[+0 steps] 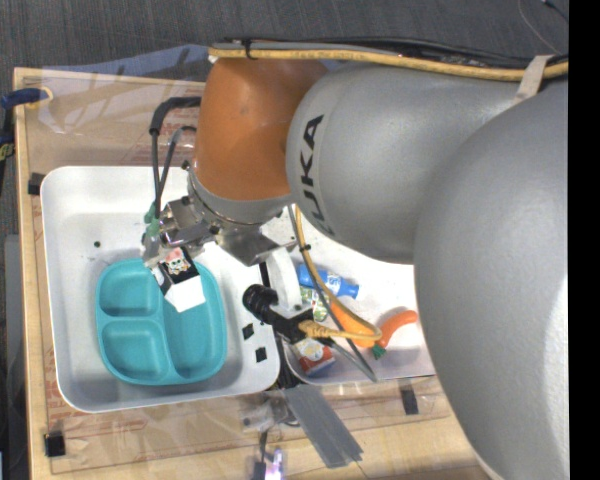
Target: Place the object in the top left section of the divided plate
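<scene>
Right now the gripper [173,258] hangs over the top right corner of the teal divided plate [160,323], which sits just below it in the left white bin [80,218]. The picture cannot tell whether it holds the object, nor where the object is, so no placing shows yet. The grey arm [380,168] reads "KUKA" in black letters.

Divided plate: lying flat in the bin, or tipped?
Flat. The teal divided plate lies face up in the left bin, all three sections showing; the gripper is over its upper edge.
</scene>
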You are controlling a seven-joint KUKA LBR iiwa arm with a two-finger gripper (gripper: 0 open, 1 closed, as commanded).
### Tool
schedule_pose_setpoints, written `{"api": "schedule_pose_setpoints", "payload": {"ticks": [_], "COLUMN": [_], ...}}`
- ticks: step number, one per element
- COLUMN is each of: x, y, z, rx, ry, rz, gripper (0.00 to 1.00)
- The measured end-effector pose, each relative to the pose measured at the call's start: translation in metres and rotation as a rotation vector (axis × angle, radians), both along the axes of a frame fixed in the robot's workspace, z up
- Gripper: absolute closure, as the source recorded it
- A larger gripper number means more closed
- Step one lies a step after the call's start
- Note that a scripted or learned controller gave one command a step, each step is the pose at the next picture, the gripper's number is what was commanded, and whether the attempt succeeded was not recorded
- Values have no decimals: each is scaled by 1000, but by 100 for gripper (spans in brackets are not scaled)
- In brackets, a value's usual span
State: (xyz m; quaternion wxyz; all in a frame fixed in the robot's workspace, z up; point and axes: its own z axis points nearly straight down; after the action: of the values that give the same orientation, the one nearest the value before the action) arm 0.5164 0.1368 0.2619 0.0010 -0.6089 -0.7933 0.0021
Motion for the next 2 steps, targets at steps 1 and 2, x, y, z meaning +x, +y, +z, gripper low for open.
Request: {"api": "schedule_pose_setpoints", "payload": {"ticks": [1,2], "x": [-21,-39], "y": [18,12], "z": [-28,-7], "rx": [0,0], "ry": [1,-2], "rz": [79,6], "gripper": [100,100]}}
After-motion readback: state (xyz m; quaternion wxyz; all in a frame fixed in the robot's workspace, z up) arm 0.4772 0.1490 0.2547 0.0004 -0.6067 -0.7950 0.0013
